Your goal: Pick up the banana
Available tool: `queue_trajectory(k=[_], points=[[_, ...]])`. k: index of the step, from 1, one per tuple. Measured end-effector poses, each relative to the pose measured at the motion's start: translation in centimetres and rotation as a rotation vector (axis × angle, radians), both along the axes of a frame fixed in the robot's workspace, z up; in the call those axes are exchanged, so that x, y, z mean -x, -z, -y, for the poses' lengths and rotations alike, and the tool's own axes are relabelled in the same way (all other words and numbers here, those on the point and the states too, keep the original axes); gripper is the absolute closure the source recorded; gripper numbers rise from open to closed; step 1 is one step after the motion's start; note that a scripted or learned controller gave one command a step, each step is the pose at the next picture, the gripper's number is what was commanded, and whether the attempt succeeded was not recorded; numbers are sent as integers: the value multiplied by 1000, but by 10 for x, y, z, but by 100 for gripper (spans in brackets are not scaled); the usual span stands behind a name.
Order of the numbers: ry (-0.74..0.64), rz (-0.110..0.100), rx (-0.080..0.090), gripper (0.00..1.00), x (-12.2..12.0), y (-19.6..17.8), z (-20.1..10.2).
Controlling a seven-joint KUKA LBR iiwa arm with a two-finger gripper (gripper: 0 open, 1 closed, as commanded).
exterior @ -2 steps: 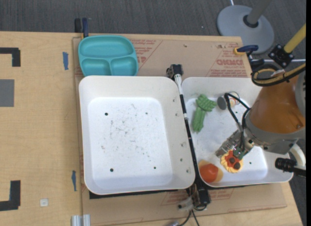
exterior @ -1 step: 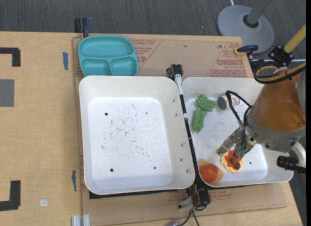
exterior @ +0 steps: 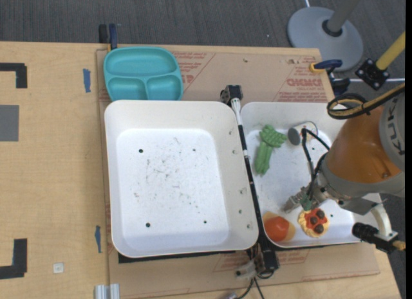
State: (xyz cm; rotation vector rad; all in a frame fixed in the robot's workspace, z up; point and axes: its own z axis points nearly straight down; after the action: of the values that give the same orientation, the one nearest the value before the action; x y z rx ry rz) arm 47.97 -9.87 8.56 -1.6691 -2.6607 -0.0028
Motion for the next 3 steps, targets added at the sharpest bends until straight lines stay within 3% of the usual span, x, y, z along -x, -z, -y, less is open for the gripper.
queue_trajectory(k=[3], points=[[3,10,3,100,-2,-30,0]])
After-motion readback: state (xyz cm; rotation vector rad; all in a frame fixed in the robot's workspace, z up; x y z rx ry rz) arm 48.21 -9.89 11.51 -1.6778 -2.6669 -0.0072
